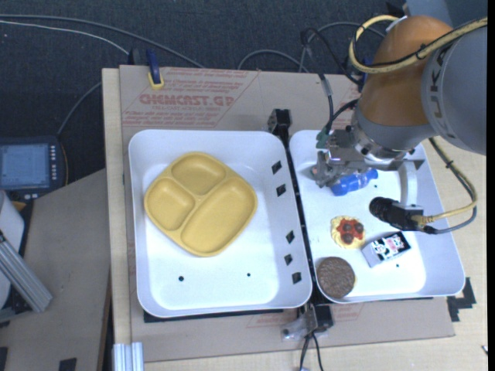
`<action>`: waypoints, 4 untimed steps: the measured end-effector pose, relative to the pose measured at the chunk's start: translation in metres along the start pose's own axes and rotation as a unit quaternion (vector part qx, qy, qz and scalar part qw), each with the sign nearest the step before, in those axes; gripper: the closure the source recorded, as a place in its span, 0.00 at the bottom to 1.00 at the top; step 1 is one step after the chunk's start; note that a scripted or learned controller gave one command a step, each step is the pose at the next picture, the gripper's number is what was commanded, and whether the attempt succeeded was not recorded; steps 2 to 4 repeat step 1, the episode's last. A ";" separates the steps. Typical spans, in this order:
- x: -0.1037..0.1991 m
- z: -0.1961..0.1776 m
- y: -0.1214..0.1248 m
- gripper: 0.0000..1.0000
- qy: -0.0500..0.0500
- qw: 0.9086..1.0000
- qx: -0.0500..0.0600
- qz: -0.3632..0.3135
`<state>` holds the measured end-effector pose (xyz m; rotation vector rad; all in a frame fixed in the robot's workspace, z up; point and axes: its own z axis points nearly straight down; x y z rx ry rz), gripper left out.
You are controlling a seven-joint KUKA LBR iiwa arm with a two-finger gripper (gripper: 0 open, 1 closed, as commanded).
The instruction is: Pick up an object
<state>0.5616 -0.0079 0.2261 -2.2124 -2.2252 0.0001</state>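
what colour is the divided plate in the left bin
Yellow: the plate is one plain shade all over, best seen in the camera view.

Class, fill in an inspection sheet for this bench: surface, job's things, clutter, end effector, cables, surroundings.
Surface: left bin and right bin, white, side by side on a printed board.
Job's things: blue object, red-topped disc, brown disc, black-and-white box, all in right bin.
Clutter: yellow divided plate in left bin.
End effector: over right bin, at the blue object.
Cables: grey cables across dark floor.
Surroundings: small screen left of bench.
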 end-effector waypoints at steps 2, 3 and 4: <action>0.065 -0.003 0.006 1.00 0.000 1.000 -0.002 -0.001; 0.065 -0.003 0.006 1.00 0.000 1.000 -0.002 -0.001; 0.065 -0.003 0.006 1.00 0.000 1.000 -0.002 -0.001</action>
